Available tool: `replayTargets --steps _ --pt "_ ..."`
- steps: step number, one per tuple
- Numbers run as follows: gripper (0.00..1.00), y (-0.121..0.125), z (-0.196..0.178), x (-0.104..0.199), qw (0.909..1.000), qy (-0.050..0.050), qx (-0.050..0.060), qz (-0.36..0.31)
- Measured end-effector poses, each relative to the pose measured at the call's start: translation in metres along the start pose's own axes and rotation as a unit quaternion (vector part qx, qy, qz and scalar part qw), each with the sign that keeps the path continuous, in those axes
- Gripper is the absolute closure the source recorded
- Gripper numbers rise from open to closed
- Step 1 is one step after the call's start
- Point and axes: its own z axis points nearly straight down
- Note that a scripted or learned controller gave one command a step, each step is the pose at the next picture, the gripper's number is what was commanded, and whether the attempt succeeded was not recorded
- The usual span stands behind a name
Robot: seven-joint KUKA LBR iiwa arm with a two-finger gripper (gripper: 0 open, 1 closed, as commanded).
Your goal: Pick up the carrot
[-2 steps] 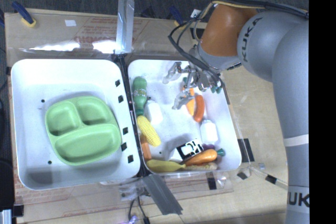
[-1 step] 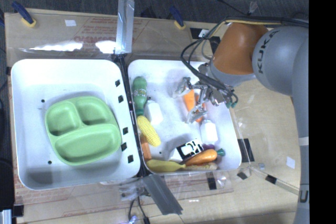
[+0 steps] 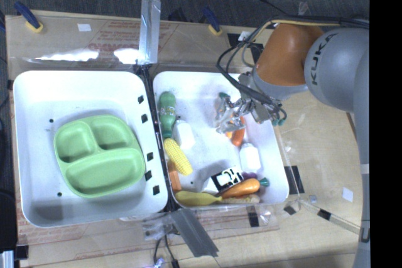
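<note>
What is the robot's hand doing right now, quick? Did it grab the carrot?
Gripper: low in the right bin, right over a small orange piece. Whether it grips anything cannot be told.

Two white bins point(image 3: 31, 135), one green divided plate point(image 3: 97, 154), one corn cob point(image 3: 178, 157), one carrot point(image 3: 242, 187), one yellow banana point(image 3: 198, 198), one green cucumber point(image 3: 167, 111), one gripper point(image 3: 231, 117).
</note>
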Motion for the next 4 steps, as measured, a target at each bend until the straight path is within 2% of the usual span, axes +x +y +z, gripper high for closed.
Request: replayTargets --steps 1,2,3,4 --pt "0.0 0.0 0.0 0.0 1.0 0.0 0.0 -0.001" --pt "1.0 0.001 -0.011 -0.002 1.0 -0.002 0.001 -0.003" --pt "0.0 0.001 -0.011 -0.002 1.0 -0.002 0.001 -0.003" --pt "1.0 0.002 -0.022 -0.004 1.0 -0.005 0.002 -0.005"
